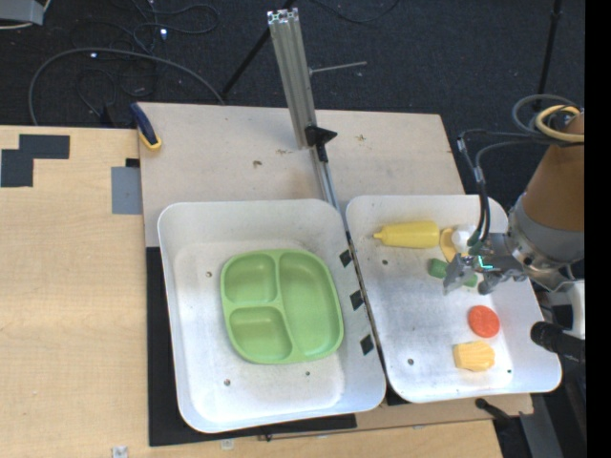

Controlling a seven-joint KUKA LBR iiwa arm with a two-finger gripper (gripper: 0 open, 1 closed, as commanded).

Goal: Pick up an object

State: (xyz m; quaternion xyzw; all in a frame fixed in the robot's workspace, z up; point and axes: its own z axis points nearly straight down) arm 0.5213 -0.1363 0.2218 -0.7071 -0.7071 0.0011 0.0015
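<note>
The gripper [465, 273] hangs low over the right-hand shallow white bin [410, 299], in its upper right part, with the arm coming in from the right. Directly at its tip, on the side toward the bin's middle, lies a small green object [437, 268] — touching or nearly touching, though the view is too coarse to say whether it sits between the fingers. Whether those fingers stand wide or narrow cannot be told from this slanted view.

Of the pieces in that bin, the green one looks nearest, so I judge it the likeliest target; a close there would turn on whether it lies inside the gap or just beside it.

Up and to the left of the gripper lies a yellow plastic corn-shaped piece [409, 235], its long axis running left to right across the bin. Toward the viewer sit a round orange-red piece [484, 322] and, further on, a chunky yellow block [474, 356] — both apart from the gripper.

Count: four loose pieces in the right bin. The left-hand white bin [191, 256] holds one light green plate with three compartments [282, 304]. Both bins rest on the tabletop [76, 284].
</note>
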